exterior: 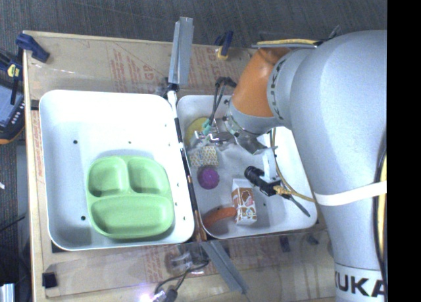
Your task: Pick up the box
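Cardboard, white with orange print: found the box (245,204) sitting in the right bin (276,227), close to its near edge and roughly midway along it, clear of the walls. Saw an orange-brown thing (219,216) just beside it, toward the near left corner, and a purple ball (209,177) farther in, near the left wall. Noted nothing lying on the box.

Placed the gripper (209,137) well apart from the box, toward the far left corner of the same bin, low over a yellow thing (196,128) and a speckled thing (204,156). Could not tell whether released, clenched or grasping anything; made out only that it was nowhere near the box.

Judged the step in hand as the reach, with the grasp not yet begun and the box untouched on the bin floor. Reckoned the next move to call for a crossing from the far left corner toward the near edge, past the purple ball, then a descent squarely over the box, lined up with its narrower width. Marked the orange-brown thing as the neighbour likeliest to be knocked on the way down. Left the left bin (66,129) and its green divided tray (130,197) out of account, well apart from the work.
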### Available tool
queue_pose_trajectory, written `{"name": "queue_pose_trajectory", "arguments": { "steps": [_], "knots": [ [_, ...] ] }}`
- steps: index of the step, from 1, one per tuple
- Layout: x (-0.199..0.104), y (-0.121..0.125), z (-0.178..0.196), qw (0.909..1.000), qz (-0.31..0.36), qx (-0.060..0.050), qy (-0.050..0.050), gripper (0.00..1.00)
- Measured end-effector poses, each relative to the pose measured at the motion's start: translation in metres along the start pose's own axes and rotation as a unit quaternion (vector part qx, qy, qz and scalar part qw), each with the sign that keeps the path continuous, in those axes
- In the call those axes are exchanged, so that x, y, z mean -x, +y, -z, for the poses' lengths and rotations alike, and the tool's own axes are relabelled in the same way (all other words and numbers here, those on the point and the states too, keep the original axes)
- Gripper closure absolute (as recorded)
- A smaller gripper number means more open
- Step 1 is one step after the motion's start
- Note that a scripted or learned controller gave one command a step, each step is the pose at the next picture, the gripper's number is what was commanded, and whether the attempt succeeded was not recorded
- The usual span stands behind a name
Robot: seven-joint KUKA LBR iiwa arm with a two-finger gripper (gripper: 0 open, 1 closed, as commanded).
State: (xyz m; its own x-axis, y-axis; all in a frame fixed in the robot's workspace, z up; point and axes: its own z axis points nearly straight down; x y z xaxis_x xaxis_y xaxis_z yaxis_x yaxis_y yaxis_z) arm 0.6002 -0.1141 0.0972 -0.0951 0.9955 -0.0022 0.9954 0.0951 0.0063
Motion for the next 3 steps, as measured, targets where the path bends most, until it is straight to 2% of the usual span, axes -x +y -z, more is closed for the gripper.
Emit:
{"name": "queue_pose_trajectory", "arguments": {
  "steps": [1, 2, 3],
  "knots": [
    [0.002, 0.002, 0.012, 1.0000, 0.001, 0.003, -0.002, 1.00],
    [0.002, 0.002, 0.012, 1.0000, 0.001, 0.003, -0.002, 0.00],
    [-0.006, -0.009, 0.000, 0.9999, -0.012, 0.001, -0.001, 0.00]
  ]
}}
